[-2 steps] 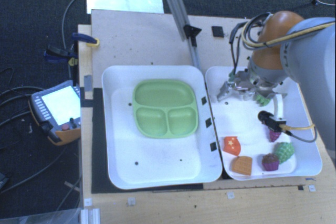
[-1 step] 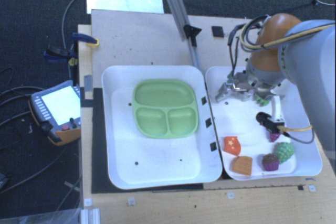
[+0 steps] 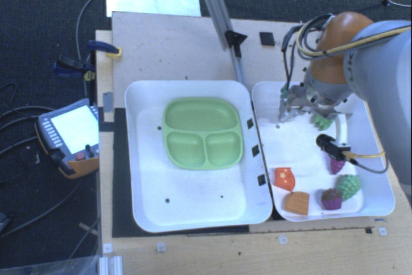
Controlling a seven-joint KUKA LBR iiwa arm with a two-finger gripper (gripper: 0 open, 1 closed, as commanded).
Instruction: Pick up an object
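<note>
I see the left bin (image 3: 145, 203) holding a green divided plate (image 3: 203, 133) with bare white floor around it. The right bin (image 3: 293, 145) has open floor mid-left, its toys crowded low right: red piece (image 3: 284, 178), orange waffle (image 3: 297, 203), purple piece (image 3: 331, 199), green grapes (image 3: 348, 185). The arm (image 3: 360, 55) leans in from the right, its gripper (image 3: 288, 106) over the bin's upper floor; I cannot tell its opening or any hold.
</note>
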